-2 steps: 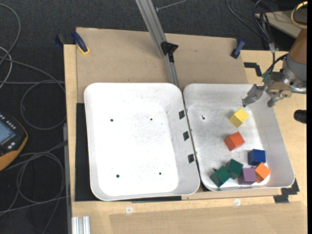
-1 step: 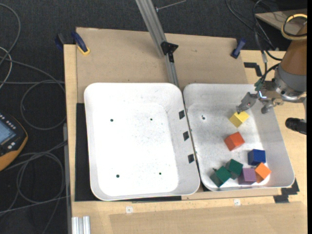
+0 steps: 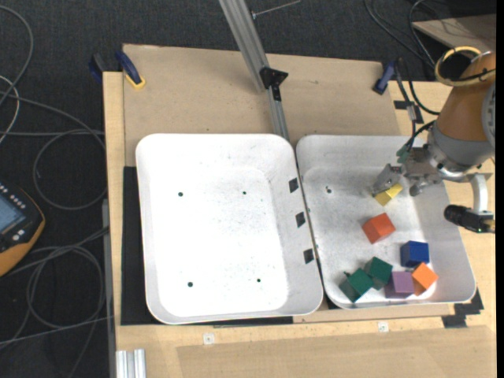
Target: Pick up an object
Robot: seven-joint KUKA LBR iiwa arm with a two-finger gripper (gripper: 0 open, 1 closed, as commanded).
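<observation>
Camera view: claw (image 3: pixel 391 186) around yellow block (image 3: pixel 385 196)

Grey arm reaching in from right, orange-banded wrist bent down, hand (image 3: pixel 394 181) lowered

yellow block (image 3: pixel 385 196) tilted, upper part of right bin (image 3: pixel 449 154). red cube (image 3: pixel 379 228) mid-bin; blue (image 3: pixel 414 252), orange (image 3: pixel 424 276), purple (image 3: pixel 402 283), two green blocks (image 3: pixel 367 278) clustered near front edge.

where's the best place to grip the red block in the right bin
Judging by its pose, come straight down on the red block and close across two opposite side faces. It sits alone in the right bin, with bare floor all round, apart from the cluster of blocks nearer the front.
</observation>
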